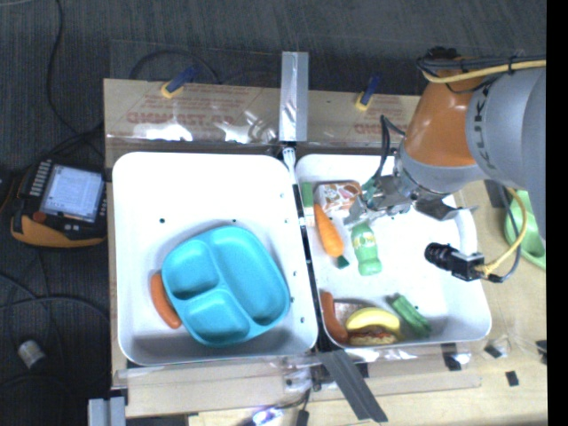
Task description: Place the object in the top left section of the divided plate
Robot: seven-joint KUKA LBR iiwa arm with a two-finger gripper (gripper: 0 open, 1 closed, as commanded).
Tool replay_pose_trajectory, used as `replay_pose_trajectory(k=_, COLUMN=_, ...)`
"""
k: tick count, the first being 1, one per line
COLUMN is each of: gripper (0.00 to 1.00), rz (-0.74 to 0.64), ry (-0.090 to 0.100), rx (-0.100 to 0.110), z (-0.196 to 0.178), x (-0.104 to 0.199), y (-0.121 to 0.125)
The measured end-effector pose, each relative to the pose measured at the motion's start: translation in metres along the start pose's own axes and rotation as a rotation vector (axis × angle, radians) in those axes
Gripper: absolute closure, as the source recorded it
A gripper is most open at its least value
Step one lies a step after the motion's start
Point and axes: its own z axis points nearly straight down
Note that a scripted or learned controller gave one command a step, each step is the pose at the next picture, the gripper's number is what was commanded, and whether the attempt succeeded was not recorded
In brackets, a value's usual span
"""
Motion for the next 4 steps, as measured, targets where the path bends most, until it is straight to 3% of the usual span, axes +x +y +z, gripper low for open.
replay_pose_trajectory(k=1, gripper=1.00, rz=0.005, ry=-0.007, rx=0.003, z=0.000, x=0.036, y=0.073)
replay_pose_trajectory(k=2, gripper=1.00, rz=-0.084, ry=-0.007, rx=0.004, z=-0.016, x=0.065, y=-0.011)
replay_pose_trajectory(k=3, gripper=1.00, rz=-0.089, ry=-0.006, rx=0.004, z=-0.004, x=0.109, y=0.060)
replay_pose_trajectory(k=4, gripper=1.00, rz=-0.553, ry=-0.005, rx=0.002, z=0.000, x=0.116, y=0.039)
